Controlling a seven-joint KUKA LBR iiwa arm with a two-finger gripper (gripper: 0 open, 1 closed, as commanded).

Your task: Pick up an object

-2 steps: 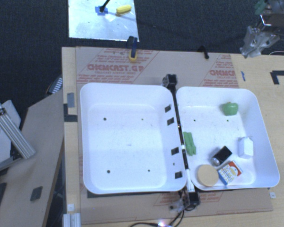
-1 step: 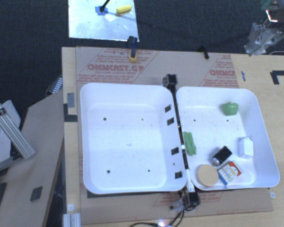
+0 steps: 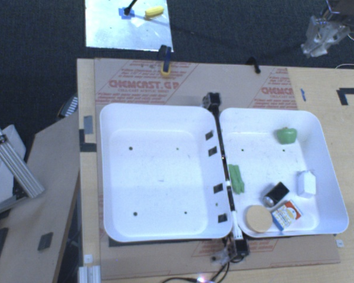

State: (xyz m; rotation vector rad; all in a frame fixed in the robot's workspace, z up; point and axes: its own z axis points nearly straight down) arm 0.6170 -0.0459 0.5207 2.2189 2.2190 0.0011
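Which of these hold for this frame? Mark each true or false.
1. All the loose items lie in the right bin. True.
2. The green pepper sits near that bin's far right corner. True.
3. The round tan disc lies in the left bin. False: it lies at the right bin's near edge.
4. The tool is down among the items. False: it is beyond the bench's far right corner.

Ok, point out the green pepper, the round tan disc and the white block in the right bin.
green pepper (image 3: 287,135), camera view, middle of its body.
round tan disc (image 3: 259,219), camera view, centre of its flat top.
white block (image 3: 307,183), camera view, middle of its upper face.
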